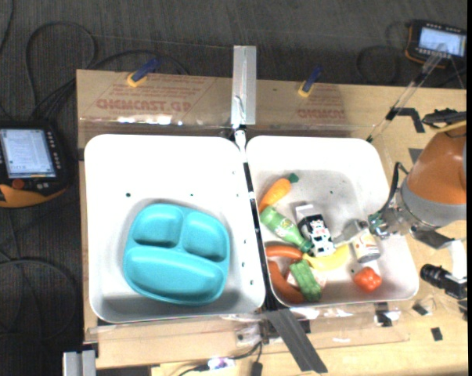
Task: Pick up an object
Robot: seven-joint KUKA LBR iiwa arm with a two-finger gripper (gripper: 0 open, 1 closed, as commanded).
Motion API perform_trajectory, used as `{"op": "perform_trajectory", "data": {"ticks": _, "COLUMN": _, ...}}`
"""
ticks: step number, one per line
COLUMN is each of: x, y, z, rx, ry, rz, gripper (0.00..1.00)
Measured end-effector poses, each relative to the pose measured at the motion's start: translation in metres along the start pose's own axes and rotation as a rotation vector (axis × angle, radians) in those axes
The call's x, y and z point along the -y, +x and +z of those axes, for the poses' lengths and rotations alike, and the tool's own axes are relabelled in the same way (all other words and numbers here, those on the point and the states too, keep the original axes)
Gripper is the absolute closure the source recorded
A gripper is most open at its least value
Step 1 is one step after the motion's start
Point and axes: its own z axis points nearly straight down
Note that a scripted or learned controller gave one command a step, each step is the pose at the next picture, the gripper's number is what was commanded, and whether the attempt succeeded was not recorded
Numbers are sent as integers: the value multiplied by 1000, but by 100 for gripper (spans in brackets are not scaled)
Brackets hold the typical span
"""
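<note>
The right bin [329, 151] holds a heap of toy food. There is an orange carrot [275, 193], a green bottle [281, 224], a small white car [318, 234], a yellow banana [334, 258], a red sausage [281, 251], a green piece [305, 280], a red tomato [367, 278] and a small can [366, 247]. My gripper [367, 227] reaches in over the bin's right wall and hangs low just above the can, beside the banana. The wrist's bulk hides how it stands, and I see nothing lifted in it.
A blue divided plate [176, 251] lies in the left bin [110, 178]. The orange-banded arm [439, 182] stands over the right bin's right edge. A metal post [244, 84] rises behind the wall between the bins. Handheld screens lie far left [24, 159] and top right [439, 41].
</note>
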Motion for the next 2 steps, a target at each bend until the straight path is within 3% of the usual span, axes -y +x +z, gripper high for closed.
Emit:
{"op": "perform_trajectory", "data": {"ticks": 1, "x": 5, "y": -1, "z": 2, "rx": 29, "ry": -49, "rz": -147, "gripper": 0}}
{"op": "perform_trajectory", "data": {"ticks": 2, "x": 10, "y": -1, "z": -1, "rx": 26, "ry": -36, "rz": -150, "gripper": 100}}
